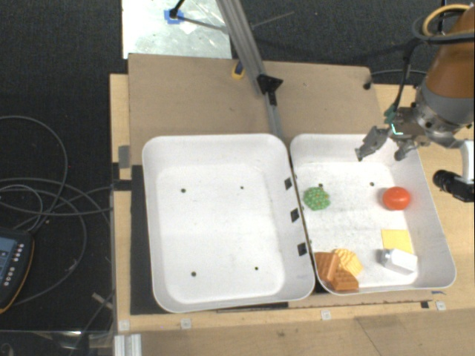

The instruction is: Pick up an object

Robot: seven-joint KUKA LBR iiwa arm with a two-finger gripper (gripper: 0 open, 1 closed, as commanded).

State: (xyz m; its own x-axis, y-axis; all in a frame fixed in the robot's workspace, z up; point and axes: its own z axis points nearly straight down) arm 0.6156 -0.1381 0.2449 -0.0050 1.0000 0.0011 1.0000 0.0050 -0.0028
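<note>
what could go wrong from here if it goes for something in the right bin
1. The claw hangs open over the far edge of the right bin, apart from every object, so a straight descent would likely close on nothing.
2. The yellow block and small white object sit close together; a grab there may nudge one aside.
3. The orange waffle-like piece lies against the near wall, crowding the fingers.

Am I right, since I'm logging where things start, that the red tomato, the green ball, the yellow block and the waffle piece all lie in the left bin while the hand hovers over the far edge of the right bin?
Not quite. The camera view shows the red tomato, green ball, yellow block and waffle piece all in the right bin, not the left bin. The hand does hover over the right bin's far edge.
</note>
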